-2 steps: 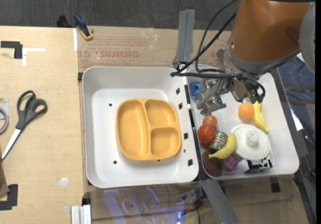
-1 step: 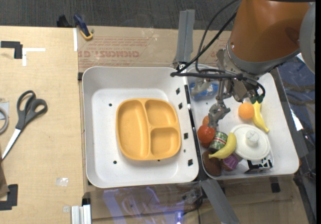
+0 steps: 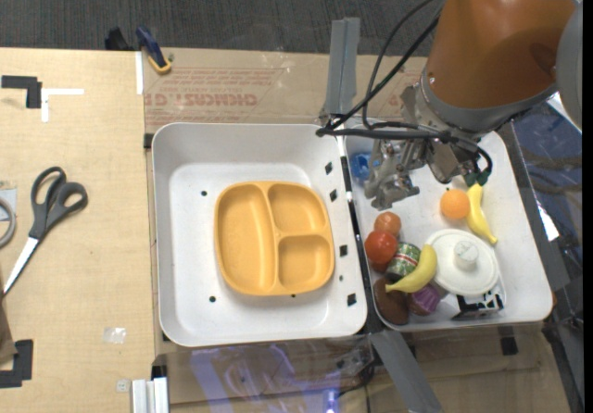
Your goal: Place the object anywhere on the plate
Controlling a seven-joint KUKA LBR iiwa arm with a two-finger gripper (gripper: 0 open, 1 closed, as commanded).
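Note:
A yellow plate (image 3: 274, 237) with three compartments lies in the left white bin (image 3: 176, 244), and nothing rests on it. My gripper (image 3: 392, 183) hangs over the upper left part of the right bin (image 3: 519, 309). It is just above a small red-orange fruit (image 3: 387, 222) and a red tomato (image 3: 380, 247). A blue object (image 3: 359, 164) lies to its left by the bin wall. Nothing visible hangs from the gripper.
The right bin also holds an orange (image 3: 454, 205), two bananas (image 3: 479, 213) (image 3: 416, 272), a white lidded pot (image 3: 463, 261), a green can (image 3: 403, 260) and a brown item (image 3: 392, 302). Scissors (image 3: 44, 209) lie on the bench at the left.

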